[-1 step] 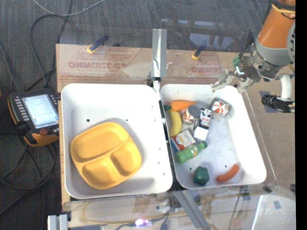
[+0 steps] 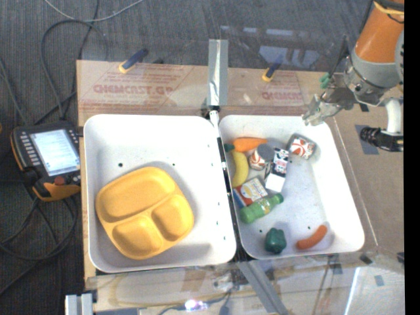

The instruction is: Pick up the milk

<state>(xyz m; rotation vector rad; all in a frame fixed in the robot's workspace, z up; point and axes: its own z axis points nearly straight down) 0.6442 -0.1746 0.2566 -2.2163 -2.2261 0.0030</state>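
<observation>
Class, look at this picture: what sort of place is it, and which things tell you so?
Probably a robot lab: a robot arm over two white bins, toy food such as a banana, and a control tablet among floor cables.

Both white bins (image 2: 98, 195) look like smooth matt plastic, and the yellow tray (image 2: 145, 211) is kinda glossy plastic too.

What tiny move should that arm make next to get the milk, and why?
Probably swing left and down toward the milk carton. The gripper hangs above the right bin's far rim with nothing between its fingers, while the carton lies mid-bin, crowded by the banana and green bottle.
</observation>
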